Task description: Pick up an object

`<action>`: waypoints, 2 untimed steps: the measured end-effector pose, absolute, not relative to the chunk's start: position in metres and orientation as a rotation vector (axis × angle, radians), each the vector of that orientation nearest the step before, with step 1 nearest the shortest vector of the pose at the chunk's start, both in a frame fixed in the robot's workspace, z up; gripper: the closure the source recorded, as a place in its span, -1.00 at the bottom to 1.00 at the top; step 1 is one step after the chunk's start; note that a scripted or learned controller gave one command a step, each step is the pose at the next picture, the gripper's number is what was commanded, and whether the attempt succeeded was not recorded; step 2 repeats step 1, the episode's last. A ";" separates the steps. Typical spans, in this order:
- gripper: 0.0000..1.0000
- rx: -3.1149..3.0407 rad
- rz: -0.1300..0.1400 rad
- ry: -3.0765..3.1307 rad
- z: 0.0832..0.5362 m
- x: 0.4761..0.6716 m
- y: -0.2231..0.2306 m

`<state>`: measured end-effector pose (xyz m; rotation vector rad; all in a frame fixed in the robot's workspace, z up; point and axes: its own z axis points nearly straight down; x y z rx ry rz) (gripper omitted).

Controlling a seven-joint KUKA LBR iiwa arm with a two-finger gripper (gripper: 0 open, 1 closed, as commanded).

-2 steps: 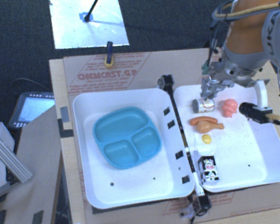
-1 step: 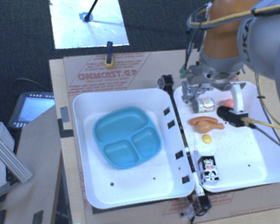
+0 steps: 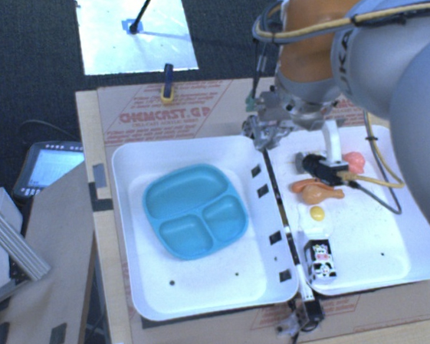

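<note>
Approach step underway: gripper (image 3: pixel 266 132), finger state impossible to tell, hangs above right bin (image 3: pixel 410 261); next move requires descent onto toy drumstick (image 3: pixel 319 189).

grey arm (image 3: pixel 387 55) reaches in, hand (image 3: pixel 263 132) lowered.

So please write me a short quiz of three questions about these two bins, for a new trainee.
1. True or false: the blue divided plate lies in the bin on the view's left.
2. Which item in the bin on the view's right is nearest the front edge? A) fried egg toy B) cow-print carton C) orange drumstick toy
3. Fill in: the gripper hovers near the ___ end of the divider between the bins.

Key: 1 true; 2 B; 3 far
</note>
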<state>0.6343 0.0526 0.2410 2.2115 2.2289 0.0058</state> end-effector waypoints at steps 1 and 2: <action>1.00 2.211 0.007 2.231 0.246 0.644 0.104; 1.00 2.211 0.007 2.231 0.246 0.644 0.104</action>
